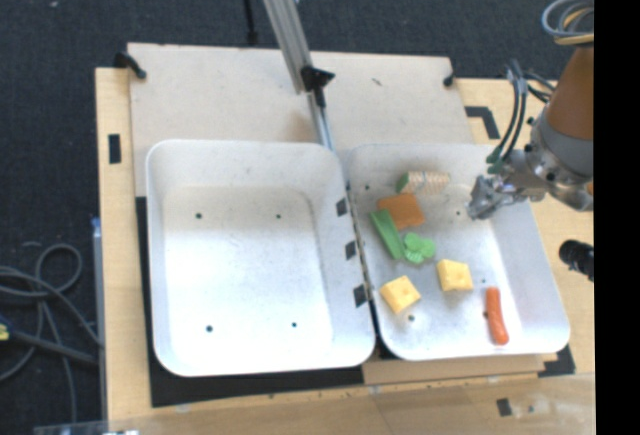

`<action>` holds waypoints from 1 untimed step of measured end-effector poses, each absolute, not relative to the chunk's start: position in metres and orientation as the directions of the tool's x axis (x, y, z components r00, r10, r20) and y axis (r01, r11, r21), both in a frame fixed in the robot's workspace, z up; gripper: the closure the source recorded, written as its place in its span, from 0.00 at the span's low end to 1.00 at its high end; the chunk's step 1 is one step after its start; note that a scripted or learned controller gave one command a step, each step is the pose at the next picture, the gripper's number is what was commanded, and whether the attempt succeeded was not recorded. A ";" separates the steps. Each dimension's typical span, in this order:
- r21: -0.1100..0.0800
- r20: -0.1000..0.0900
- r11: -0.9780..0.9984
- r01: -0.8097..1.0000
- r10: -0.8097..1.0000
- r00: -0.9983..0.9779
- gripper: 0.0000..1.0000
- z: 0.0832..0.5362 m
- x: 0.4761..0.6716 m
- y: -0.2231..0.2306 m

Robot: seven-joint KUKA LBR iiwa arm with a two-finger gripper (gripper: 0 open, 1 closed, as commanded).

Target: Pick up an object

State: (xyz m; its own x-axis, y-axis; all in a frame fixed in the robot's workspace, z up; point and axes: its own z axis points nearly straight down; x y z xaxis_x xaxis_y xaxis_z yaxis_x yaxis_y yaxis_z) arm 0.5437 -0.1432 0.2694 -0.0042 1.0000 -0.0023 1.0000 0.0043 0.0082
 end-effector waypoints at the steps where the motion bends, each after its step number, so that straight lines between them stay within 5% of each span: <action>1: 0.003 0.001 0.007 1.000 1.000 -0.007 1.00 0.275 0.563 -0.097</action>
